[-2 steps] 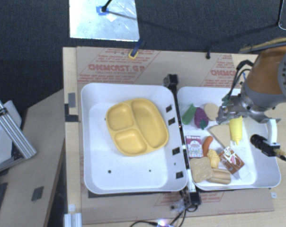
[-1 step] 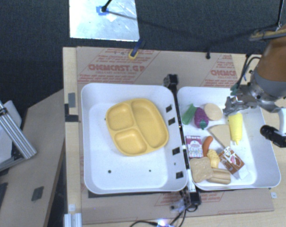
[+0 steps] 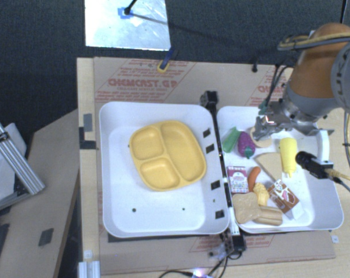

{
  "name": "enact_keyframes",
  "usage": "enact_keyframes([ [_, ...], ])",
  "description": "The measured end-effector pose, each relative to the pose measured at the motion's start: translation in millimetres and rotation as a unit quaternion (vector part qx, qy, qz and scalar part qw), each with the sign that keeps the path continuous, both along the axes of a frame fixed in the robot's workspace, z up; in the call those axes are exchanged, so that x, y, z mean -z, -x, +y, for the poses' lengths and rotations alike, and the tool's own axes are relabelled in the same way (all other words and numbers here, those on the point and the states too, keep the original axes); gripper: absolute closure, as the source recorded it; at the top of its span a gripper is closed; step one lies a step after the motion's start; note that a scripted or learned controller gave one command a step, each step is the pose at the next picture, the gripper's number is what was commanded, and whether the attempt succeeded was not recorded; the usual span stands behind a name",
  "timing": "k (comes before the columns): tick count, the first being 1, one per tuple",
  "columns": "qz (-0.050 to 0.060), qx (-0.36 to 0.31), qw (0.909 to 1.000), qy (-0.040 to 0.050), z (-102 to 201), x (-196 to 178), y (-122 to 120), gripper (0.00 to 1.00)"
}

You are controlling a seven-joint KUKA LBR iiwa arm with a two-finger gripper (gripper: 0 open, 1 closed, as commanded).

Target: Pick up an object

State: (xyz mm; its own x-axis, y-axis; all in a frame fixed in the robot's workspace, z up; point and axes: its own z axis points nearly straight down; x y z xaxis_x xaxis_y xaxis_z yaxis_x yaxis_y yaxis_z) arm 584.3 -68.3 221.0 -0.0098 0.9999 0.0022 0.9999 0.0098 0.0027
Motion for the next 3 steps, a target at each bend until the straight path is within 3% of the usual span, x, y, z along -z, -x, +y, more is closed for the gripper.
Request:
enact_keyframes([
  [1, -0.001, 0.0, 1.0, -0.0002, 54, -12, -19, 1.0],
  [2, 0.0, 0.0, 1.0, 0.0001, 107, 6, -36, 1.0],
  [3, 0.0, 0.002, 1.0, 0.0012, 104, 6, -40, 1.0],
])
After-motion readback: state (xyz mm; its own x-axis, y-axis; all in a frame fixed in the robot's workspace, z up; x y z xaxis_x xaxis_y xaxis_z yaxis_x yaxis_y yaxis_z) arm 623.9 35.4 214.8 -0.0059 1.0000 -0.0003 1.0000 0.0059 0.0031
